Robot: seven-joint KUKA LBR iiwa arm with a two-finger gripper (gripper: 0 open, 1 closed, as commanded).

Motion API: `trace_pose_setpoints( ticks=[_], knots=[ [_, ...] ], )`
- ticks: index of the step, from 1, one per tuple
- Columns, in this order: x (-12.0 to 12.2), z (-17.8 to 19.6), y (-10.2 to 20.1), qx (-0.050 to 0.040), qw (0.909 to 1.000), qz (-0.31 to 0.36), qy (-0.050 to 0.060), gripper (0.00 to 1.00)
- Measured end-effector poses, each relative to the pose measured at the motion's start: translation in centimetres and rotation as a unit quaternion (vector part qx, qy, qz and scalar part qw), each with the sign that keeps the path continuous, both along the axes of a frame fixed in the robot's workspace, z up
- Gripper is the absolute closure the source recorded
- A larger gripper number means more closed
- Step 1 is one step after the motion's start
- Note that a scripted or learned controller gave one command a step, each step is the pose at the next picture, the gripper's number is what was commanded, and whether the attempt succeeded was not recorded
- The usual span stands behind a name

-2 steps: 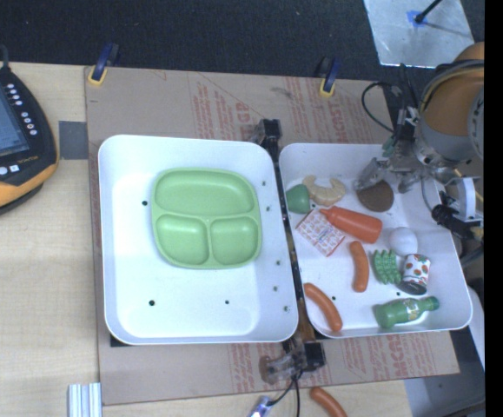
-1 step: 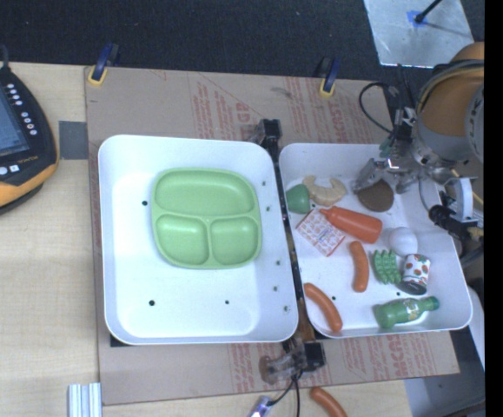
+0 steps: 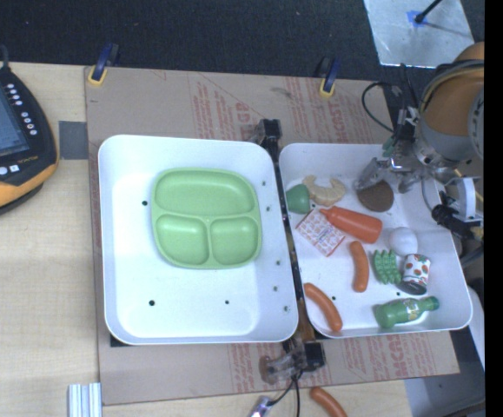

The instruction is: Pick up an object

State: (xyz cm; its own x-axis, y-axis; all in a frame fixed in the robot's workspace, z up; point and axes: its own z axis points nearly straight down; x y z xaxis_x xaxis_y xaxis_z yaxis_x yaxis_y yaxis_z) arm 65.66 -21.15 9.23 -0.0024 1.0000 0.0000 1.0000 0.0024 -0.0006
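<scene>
- Camera view: the gripper hangs over the right bin near its far edge, fingers spread wide, nothing between them.
- Just beside its tips lies the brown round piece, which I judge the likeliest target; it is squat, with no clear long axis.
- Nothing is lifted yet; closing on a thing and raising it are left.
- The orange carrot nearby lies with its long axis slanting from the bin's far-left towards its right edge.
- The left bin carries a green divided plate.

A teach pendant lies at the left edge of the worktop, with blue clamps on the brown cardboard at upper centre.
</scene>
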Motion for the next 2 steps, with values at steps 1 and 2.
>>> trace_pose_setpoints(
  ticks=[1, 2],
  knots=[
    [-6.8, 0.0, 3.8, -0.0008, 1.0, 0.001, 0.002, 0.0],
    [0.0, 0.0, 7.0, -0.0001, 1.0, 0.001, 0.001, 0.0]
  ],
)
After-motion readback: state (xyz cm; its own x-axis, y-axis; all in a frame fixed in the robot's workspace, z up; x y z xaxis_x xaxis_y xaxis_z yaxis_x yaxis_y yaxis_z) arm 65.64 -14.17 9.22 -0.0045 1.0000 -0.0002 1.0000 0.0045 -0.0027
